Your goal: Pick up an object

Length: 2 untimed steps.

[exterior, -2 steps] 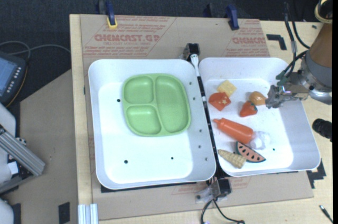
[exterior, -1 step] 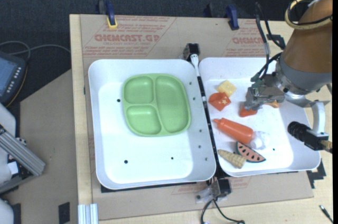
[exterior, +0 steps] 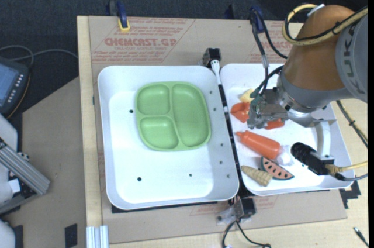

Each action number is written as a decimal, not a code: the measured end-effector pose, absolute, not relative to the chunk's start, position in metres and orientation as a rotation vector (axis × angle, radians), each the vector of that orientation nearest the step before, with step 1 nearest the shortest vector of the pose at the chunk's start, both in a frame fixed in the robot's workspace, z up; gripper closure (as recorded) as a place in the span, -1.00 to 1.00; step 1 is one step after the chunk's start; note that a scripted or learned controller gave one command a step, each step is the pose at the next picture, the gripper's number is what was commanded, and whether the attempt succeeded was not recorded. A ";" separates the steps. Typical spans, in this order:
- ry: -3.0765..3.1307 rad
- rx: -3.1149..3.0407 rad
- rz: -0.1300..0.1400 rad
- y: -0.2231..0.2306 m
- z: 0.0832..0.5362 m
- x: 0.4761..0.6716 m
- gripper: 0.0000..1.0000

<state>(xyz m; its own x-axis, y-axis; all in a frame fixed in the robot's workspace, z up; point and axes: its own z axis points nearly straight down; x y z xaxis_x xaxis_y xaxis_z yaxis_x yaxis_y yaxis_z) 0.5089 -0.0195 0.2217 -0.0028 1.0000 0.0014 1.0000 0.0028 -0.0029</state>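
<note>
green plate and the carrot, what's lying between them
In the camera view, between the green plate and the carrot lie bare floor of the left bin and the two bins' touching rims.

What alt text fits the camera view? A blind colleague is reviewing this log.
A robot arm's gripper hangs low in the right bin among toy foods: a carrot, a watermelon slice, a corn cob. The left bin holds a green divided plate.

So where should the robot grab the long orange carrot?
Probably around the middle of the carrot, coming straight down from above. It lies flat in the right bin, slanting, with bare floor along both long sides, so the hand could close across its narrow width.
</note>
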 end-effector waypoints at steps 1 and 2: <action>-2.224 -2.213 0.000 0.026 0.234 0.487 1.00; -2.220 -2.218 0.004 0.037 0.223 0.488 1.00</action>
